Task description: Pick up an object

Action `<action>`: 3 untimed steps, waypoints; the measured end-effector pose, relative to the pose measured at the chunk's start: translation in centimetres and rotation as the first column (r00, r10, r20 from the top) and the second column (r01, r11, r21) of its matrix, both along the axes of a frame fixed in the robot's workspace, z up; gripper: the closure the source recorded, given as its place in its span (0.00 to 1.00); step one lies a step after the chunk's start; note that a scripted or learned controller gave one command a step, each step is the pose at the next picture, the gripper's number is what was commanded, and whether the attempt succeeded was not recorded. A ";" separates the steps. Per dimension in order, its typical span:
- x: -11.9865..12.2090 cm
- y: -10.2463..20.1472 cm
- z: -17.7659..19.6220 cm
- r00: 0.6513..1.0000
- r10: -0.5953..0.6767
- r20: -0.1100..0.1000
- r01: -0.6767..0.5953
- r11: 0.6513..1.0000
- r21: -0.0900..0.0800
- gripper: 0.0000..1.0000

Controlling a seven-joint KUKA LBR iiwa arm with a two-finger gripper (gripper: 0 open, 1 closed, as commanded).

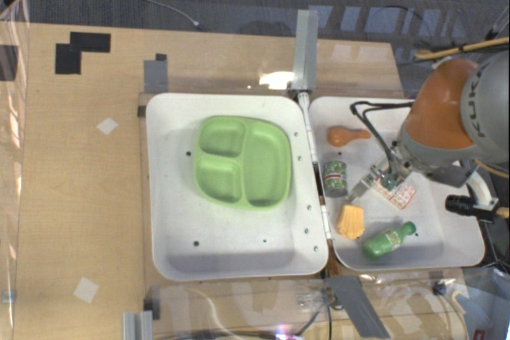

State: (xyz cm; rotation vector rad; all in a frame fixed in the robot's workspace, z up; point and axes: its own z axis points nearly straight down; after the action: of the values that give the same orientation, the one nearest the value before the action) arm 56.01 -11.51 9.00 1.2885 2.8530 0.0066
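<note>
Reaching in from the right, the grey arm with its orange band point(442, 103) hangs over the right bin point(470, 251), and its gripper point(374, 181) sits low near the middle of that bin. The jaws look narrowly parted with nothing visible between them, though their tips are small and dark against the white floor, so the exact gap is hard to read. Just beside the gripper, on its right, a small flat card with red marks point(398, 192) lies on the bin floor.

Toward the bin's left wall a small green-labelled can point(335, 177) stands, close to the gripper but apart from it. Below the can, near the left wall, a yellow wedge-shaped block point(351, 221) lies. A green bottle point(387, 240) rests on its side by the bin's front edge, cap pointing to the right, just beside the yellow block. Near the back edge an orange spoon-like piece point(347, 136) lies with its rounded end toward the left wall.

The left bin point(171, 251) carries a green divided plate point(243, 162) slightly back of centre, tilted a little against the bin's sides, with three compartments. Both bins sit side by side on the wooden bench point(72, 195), touching along a shared edge.
</note>
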 end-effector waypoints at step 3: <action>-2.1 14.9 9.5 0.704 -0.710 -0.011 0.710 0.704 0.004 1.00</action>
State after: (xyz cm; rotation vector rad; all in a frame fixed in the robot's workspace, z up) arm 53.96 3.37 18.47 2.2946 2.1451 0.0050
